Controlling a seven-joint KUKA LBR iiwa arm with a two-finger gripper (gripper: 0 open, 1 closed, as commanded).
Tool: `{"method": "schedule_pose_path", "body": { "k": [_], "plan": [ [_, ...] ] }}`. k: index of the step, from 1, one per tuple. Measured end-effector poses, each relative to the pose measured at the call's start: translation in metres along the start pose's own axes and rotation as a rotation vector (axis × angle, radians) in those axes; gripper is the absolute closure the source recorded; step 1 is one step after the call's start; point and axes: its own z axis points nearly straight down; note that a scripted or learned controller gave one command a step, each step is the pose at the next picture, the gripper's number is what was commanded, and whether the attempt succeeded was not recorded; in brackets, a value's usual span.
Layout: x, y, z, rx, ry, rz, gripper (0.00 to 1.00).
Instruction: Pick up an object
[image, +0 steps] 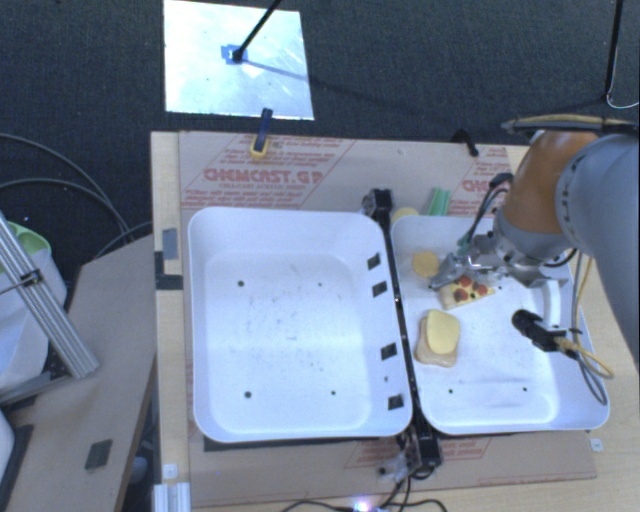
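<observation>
In the right bin (520, 400) lie a yellow-cream toy bread piece (438, 337), a pizza-like slice with red dots (467, 292), and a small round yellow piece (426, 264). My gripper (450, 277) hangs low over the upper part of that bin, its fingertips right at the pizza slice's left end and just below the round yellow piece. The grey arm with its orange band (535, 180) comes in from the right.
The left bin (290, 330) adjoins the right one along a black hinge strip. A green stick (438, 201) and a pale yellow ball (404, 214) rest at the right bin's far rim. A black cable fitting (535, 330) hangs over the right bin.
</observation>
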Motion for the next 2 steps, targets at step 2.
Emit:
{"method": "schedule_pose_path", "body": {
  "k": [2],
  "plan": [
    [0.082,-0.048,-0.110,0.003,0.005,-0.003,1.00]
  ]
}}
